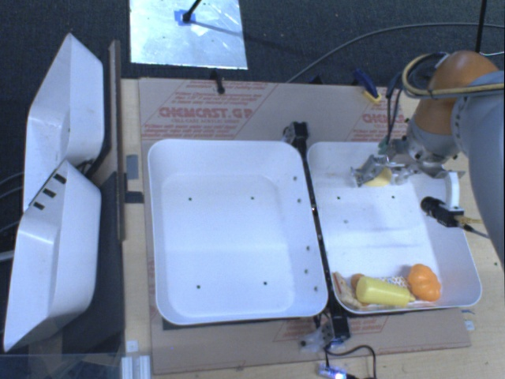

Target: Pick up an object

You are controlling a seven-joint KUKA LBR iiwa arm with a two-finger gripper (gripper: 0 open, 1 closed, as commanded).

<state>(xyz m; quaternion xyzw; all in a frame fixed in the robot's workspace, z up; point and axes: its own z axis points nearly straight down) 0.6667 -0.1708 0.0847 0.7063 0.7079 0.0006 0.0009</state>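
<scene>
At the bottom of the frame, low in the right bin [465,287], lie a yellow piece [383,292], an orange [424,283] touching its right end, and a small brown bit [357,280] at its left, with something pale and flat under them. These sit packed in the near corner, well apart from the arm. The left bin [158,235] sits beside it on the worktop [237,105], their inner rims almost touching.

Farther up, at the upper right of the frame, the arm [461,93] reaches over the far part of the right bin. The gripper [380,170] hangs low there, and a pale yellow thing [379,179] shows right at its tip. The jaws seem to sit around it, but whether they pinch it or only touch it I cannot tell; the metal blurs into the thing.

As I judge it, the pick is at the grasp stage: the gripper is down at a target, nothing is plainly lifted clear of the bin, so closing firmly and raising are left
</scene>
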